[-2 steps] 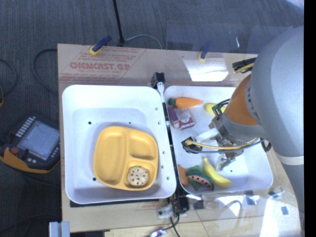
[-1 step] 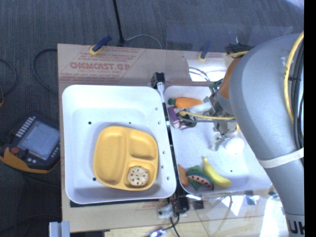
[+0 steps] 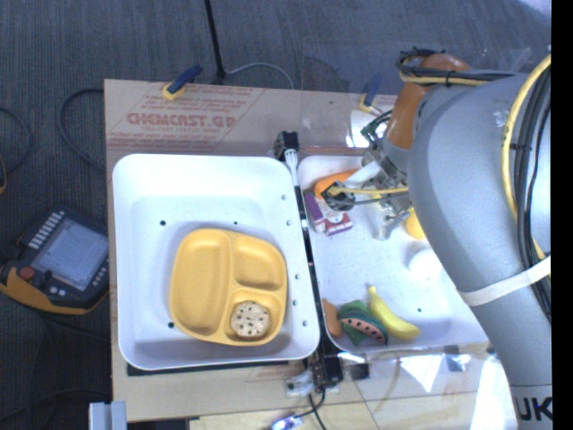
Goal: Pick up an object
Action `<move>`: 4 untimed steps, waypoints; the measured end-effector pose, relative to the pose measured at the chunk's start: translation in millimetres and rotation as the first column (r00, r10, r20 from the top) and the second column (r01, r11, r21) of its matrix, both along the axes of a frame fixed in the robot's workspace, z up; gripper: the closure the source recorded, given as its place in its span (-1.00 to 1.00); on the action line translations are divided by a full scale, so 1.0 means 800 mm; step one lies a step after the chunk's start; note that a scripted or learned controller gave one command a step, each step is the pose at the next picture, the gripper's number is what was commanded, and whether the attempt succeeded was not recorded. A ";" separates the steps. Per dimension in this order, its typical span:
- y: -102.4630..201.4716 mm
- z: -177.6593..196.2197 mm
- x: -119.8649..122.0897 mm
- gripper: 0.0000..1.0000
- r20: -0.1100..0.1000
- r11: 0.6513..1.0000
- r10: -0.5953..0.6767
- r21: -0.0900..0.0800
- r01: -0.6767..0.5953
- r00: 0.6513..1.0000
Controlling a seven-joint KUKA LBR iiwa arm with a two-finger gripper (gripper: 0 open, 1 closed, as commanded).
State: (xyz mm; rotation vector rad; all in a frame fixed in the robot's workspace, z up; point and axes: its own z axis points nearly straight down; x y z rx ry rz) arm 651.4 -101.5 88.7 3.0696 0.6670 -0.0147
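My gripper (image 3: 386, 213) hangs low over the upper part of the right bin (image 3: 394, 271), under the orange-banded wrist (image 3: 405, 119). Just to its left lie a purple and white box (image 3: 325, 213) and a small orange object (image 3: 329, 189). A yellow object (image 3: 414, 226) peeks out at its right, mostly hidden by the arm. Nothing can be seen held in the gripper. At the bin's front lie a banana (image 3: 392, 317), a watermelon slice (image 3: 363, 324) and a small orange piece (image 3: 330, 312).
The left bin (image 3: 148, 204) holds a yellow divided plate (image 3: 224, 280) with a cookie (image 3: 250, 319) in its front compartment. A pale round object (image 3: 421, 260) lies beside the arm. The bulky grey arm (image 3: 483, 177) covers the right bin's right side.
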 end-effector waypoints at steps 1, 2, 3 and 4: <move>-0.068 0.133 0.003 -1.00 0.009 0.986 0.165 0.001 -0.165 0.986; -0.034 -0.001 -0.057 -1.00 0.013 1.000 0.000 0.001 0.000 1.000; -0.006 0.000 -0.096 -1.00 0.020 0.983 -0.182 0.000 0.182 0.983; 0.001 -0.001 -0.007 -1.00 0.009 0.977 -0.213 -0.001 0.213 0.977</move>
